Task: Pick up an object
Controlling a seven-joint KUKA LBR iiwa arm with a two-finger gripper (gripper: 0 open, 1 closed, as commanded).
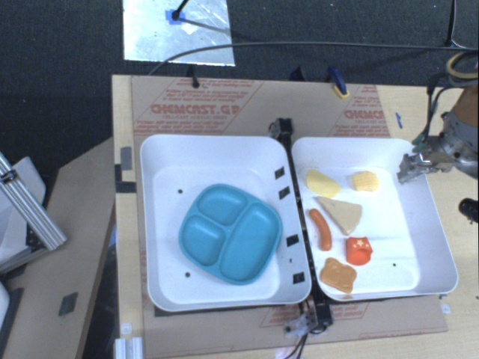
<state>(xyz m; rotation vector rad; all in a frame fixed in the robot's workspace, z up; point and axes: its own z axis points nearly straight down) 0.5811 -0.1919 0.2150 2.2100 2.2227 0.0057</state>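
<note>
the pick has not begun in any visible way: every item lies loose in the right bin (430, 230), and the arm's pincer (413, 167) sits at the bin's far right rim, above the wall rather than over the food. whether the pincer is wide or narrow cannot be told from this slanted view, and nothing shows between it. what is left, by this reading, is the whole job: moving in over one piece, coming down, closing and lifting. the candidates are small toy foods of smooth moulded plastic: a pale yellow rounded lump (322, 182), a yellow blocky piece (365, 180) nearest the pincer, a tan wedge (341, 214) with flat faces, a slim red sausage (321, 229) lying just beside the wedge, a red-orange chunky piece (359, 250), and a brown-orange flat slab (337, 275) near the front wall. the left bin (161, 223) holds a glossy blue divided plate (230, 233) with three shallow compartments. both bins are thin white plastic with rounded corners, resting on a cardboard sheet (191, 103) over the pale counter (82, 200).
</note>
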